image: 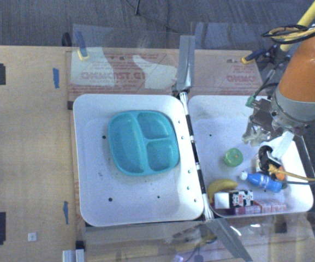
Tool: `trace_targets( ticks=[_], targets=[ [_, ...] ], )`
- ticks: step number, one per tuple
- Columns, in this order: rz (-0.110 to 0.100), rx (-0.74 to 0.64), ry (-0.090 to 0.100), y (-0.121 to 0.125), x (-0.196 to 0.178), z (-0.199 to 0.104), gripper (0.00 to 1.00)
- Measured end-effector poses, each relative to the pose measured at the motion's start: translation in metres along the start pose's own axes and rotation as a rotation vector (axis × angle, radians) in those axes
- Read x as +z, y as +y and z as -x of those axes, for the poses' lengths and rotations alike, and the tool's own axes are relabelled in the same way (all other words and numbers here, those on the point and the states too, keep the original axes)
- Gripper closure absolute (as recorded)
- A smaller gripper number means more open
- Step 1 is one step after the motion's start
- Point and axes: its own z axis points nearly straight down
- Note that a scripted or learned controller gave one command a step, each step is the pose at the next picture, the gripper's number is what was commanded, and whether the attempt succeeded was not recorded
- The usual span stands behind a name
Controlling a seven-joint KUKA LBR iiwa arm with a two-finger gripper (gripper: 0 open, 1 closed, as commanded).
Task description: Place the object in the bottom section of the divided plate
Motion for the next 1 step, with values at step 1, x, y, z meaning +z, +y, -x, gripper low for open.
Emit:
trace_targets(
  ticks=[1],
  targets=[
    [0.012, -0.591, 0.005, -0.041, 0.1246, 0.0277, 1.0]
  ],
)
